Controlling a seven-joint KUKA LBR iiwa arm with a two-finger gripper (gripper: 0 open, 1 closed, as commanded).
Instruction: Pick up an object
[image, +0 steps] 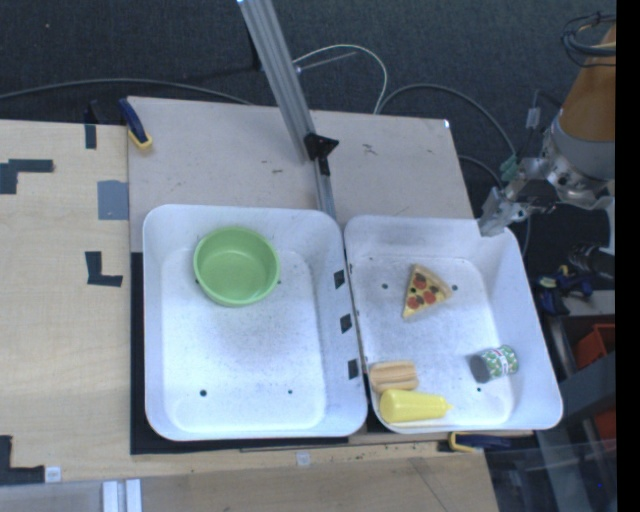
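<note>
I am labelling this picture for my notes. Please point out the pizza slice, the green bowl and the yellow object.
pizza slice (426, 291): camera view, middle of its topping.
green bowl (236, 264): camera view, inside bottom.
yellow object (411, 405): camera view, middle of its body.

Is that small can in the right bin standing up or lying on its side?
On its side. The small can lies near the right bin's right wall, its dark round end facing left and its green-patterned side showing.

We're in a robotics lab: a plywood bench (290, 150) with tape marks, loose cables (400, 95), and two white bins (160, 300) under a fixed camera.
</note>
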